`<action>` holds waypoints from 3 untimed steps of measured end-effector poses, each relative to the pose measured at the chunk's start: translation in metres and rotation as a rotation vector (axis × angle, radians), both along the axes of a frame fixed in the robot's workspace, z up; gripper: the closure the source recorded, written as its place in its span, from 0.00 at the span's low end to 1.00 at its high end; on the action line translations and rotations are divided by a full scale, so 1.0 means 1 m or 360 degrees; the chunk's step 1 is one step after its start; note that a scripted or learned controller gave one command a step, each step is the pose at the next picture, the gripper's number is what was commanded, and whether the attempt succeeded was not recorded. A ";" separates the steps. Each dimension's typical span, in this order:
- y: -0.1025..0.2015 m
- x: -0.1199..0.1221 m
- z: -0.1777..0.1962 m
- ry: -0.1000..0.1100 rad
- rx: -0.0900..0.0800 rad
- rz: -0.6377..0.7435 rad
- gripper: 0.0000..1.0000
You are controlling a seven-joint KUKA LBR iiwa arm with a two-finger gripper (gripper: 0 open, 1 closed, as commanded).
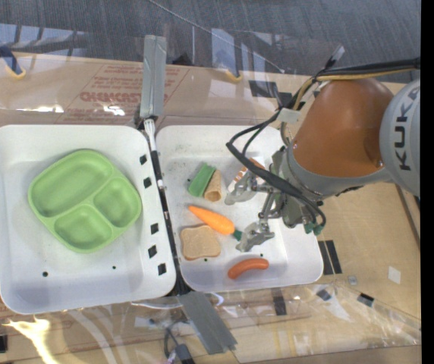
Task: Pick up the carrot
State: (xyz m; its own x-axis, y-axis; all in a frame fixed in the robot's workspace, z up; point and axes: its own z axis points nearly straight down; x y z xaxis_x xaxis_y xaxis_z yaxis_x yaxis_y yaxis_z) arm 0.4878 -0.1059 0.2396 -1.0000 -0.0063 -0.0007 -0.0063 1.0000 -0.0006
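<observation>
The carrot [212,220], orange with a green stem end, lies in the middle of the right bin [179,146], pointing left. My gripper [246,214] hangs just to the right of its stem end, open, with one finger [240,190] above and one finger [253,238] below. Nothing sits between the fingers. The grey arm with its orange band comes in from the right over the bin's right side.
In the right bin a toast slice [200,243] lies below the carrot, a red sausage [246,267] near the front, and a green and tan wedge [205,182] above. The left bin [12,264] holds a green divided plate [85,199].
</observation>
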 end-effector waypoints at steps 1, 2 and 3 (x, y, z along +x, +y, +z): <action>0.009 0.051 -0.136 0.0011 0.0002 -0.0440 0.00; 0.011 0.054 -0.124 0.0002 0.0002 -0.0426 1.00; 0.026 0.051 -0.038 -0.0006 0.0002 -0.0754 1.00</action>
